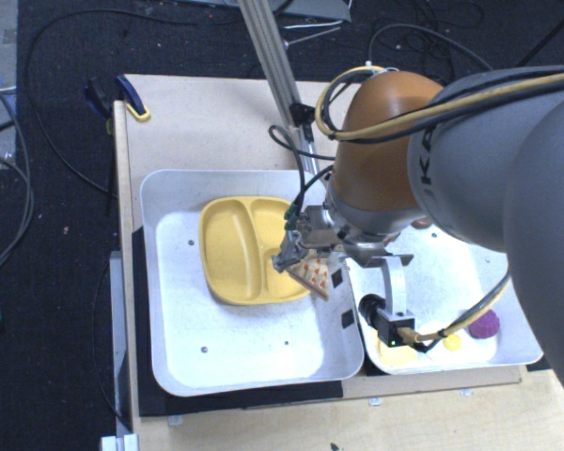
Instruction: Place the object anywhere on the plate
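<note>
progress looks well along but not finished. gripper (301, 252) hangs over the right rim of the yellow plate (237, 252) in the left bin (169, 346), with the object (312, 273), a tan speckled wedge like a pizza slice, just under it. the slice appears to sit at the fingers' tips, yet i cannot tell whether they are clamped on it or apart. it overlaps the plate's right edge, partly off toward the bin floor. what seems left: getting it further left over the plate and letting go. a purple toy (486, 324) lies in the right bin (522, 350).
</note>
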Action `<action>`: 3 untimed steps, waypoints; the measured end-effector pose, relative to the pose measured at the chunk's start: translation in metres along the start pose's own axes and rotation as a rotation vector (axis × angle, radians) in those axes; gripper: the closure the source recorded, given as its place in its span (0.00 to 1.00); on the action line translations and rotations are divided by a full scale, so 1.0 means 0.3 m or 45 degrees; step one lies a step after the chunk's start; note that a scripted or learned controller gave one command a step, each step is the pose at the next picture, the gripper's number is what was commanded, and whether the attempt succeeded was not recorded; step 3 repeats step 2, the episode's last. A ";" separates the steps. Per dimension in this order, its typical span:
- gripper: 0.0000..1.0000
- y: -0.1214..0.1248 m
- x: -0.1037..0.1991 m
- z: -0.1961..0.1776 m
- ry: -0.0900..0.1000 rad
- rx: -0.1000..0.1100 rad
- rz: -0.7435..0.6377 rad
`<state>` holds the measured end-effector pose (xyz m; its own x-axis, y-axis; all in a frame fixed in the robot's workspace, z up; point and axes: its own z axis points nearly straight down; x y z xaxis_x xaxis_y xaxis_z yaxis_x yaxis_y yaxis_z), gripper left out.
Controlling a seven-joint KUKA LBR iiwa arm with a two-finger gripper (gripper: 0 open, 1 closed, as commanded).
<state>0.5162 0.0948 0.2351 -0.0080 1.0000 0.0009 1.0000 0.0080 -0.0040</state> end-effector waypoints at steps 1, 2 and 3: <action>1.00 0.001 0.155 -0.010 0.000 -0.005 -0.001; 0.00 0.002 0.144 -0.010 -0.001 -0.004 0.007; 0.00 0.002 0.144 -0.010 -0.001 -0.004 0.007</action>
